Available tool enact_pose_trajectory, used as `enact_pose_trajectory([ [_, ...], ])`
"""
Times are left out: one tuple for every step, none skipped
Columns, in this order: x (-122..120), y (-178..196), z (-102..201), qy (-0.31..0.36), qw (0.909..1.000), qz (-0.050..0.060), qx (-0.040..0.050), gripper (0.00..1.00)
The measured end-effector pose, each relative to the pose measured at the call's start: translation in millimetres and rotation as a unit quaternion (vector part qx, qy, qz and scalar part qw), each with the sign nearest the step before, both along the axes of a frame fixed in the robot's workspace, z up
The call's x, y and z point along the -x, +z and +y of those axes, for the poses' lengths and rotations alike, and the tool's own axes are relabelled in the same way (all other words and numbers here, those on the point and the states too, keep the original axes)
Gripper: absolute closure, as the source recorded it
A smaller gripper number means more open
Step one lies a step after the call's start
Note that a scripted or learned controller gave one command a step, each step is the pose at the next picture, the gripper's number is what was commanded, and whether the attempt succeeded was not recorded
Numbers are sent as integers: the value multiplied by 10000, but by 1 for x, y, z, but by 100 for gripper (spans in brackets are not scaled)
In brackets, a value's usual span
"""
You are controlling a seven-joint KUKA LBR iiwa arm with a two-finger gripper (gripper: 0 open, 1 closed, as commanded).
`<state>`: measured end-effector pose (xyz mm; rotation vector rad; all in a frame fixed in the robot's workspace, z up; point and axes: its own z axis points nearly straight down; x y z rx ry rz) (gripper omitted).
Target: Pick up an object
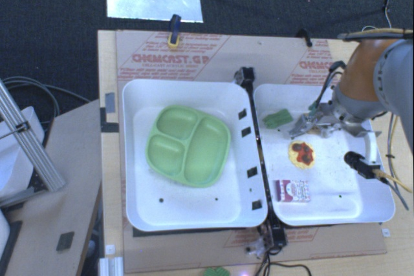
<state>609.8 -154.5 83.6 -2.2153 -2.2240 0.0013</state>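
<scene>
Your arm point(378, 84) reaches in over the right bin point(372, 207), with the pincer point(303, 127) low near the bin's upper middle. It sits between the green piece point(277, 118) and the yellow-and-red item point(302, 154) — near both, with nothing visibly between its tips. Whether the tips are apart or together cannot be told; they blur into the mechanism behind.

Three candidates lie in the right bin: the green piece toward the divider point(251, 132), the yellow-and-red item at centre, and a small red-and-white packet point(292, 191) toward the near edge. All rest flat on the bin floor, well apart from each other, so any one can be approached without disturbing the rest.

The left bin point(139, 203) holds a green divided tray point(188, 146), lying flat at its middle.

Judgement: the pick is not yet made. The green piece looks the likeliest target, being closest to the tips — expect a slip if the pincer closes off-centre.
</scene>
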Motion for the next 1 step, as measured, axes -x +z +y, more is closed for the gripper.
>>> enact_pose_trajectory([
  [41, 1, -3, -22, 10000, -4, 3, 0],
])
